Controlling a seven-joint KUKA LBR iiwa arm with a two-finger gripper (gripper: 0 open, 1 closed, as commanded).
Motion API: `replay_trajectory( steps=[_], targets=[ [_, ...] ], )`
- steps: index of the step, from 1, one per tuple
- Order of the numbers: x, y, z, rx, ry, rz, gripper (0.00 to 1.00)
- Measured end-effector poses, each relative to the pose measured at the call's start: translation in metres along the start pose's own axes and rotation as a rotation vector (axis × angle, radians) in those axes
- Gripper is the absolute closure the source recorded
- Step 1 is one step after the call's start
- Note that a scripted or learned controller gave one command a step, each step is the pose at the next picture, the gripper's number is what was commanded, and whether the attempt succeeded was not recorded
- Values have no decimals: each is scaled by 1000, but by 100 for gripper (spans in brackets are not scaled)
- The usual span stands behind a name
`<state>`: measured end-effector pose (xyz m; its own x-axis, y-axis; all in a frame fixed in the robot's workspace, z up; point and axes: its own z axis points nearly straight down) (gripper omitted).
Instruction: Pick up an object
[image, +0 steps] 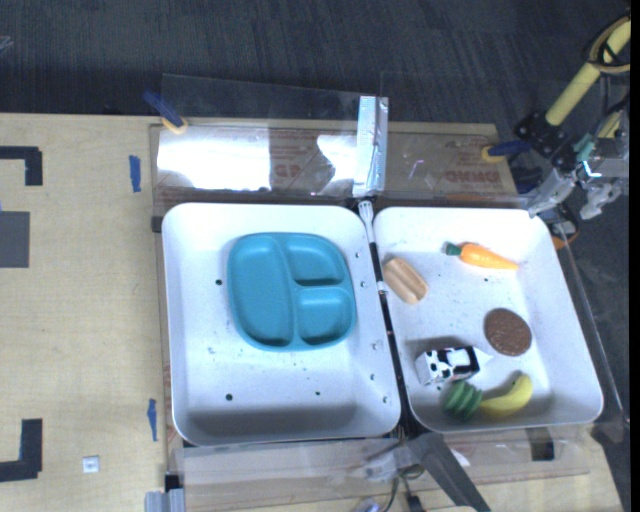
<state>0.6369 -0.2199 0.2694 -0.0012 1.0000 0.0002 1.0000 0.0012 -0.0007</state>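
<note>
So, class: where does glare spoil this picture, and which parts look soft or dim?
Camera view: strong glare whitens the clear panel behind the left bin; the gripper at the upper right looks blurred; the floor along the top is dim.

The left bin (190, 400) holds a blue divided tray (291, 289); the right bin (570, 330) holds a carrot (482, 256), a bun (405, 280), a brown disc (508, 331), a black-and-white toy (446, 364) and a banana (504, 396) touching a green piece (461, 400); the hand (580, 180) hovers past the right bin's far right corner.
</note>
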Motion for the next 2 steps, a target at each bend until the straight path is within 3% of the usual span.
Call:
replay_trajectory(
  steps=[1,2],
  targets=[
    [17,-15,173,12,6,-45,0],
    [57,30,185,3,0,-44,0]
  ],
)
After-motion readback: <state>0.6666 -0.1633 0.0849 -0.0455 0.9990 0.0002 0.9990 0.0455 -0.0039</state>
